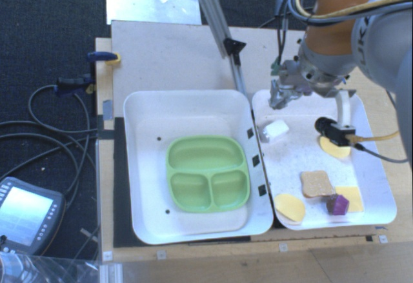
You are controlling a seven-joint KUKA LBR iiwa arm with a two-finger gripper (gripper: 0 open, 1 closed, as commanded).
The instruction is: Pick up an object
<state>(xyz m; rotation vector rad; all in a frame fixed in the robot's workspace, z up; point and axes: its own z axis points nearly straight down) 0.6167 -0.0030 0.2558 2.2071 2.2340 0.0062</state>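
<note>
tray [208, 173] in left bin [143, 146] (right bin [374, 146] beside)

One fixed camera looks down (at a slant) on both bins [193, 104].
</note>
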